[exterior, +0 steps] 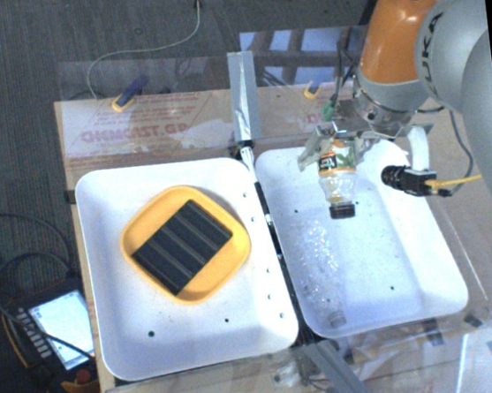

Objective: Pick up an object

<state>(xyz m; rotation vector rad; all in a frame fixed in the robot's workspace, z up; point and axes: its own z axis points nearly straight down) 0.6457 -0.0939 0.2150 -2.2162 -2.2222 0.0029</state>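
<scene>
A small clear bottle [338,184] with a dark cap hangs over the right bin [435,288], apparently clamped between the fingers of the end effector [336,149]. To finish well, the arm should rise straight and slowly, keeping clear of the yellow tray [140,235] in the left bin [121,340].

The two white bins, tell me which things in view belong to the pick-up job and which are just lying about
Part of the job:
- end effector, above the right bin
- small clear bottle with a dark cap, between its fingers
- yellow object with a black ribbed top, in the left bin

Just lying about:
- handheld screen device on the floor
- yellow clamp on the bench
</scene>
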